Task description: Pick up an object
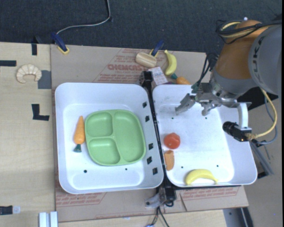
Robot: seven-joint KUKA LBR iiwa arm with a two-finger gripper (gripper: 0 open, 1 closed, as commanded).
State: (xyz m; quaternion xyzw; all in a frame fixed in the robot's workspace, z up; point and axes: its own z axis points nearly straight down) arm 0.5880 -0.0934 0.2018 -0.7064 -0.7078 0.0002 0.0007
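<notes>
A: Where is the arm?

B: It comes in from the right, and its orange band (pixel 234 56) is over the back corner of the right bin (pixel 236 167). The gripper (pixel 195 105) hangs over the bin's back part, its fingers apart, with nothing between them.

A: And the objects?

B: A toy tomato (pixel 172 140) lies near the bin's left wall, with an orange piece (pixel 169 159) just beside it. A toy banana (pixel 200 176) lies by the front wall. The left bin (pixel 68 174) holds a green divided plate (pixel 115 136) and a toy carrot (pixel 79 131).
</notes>
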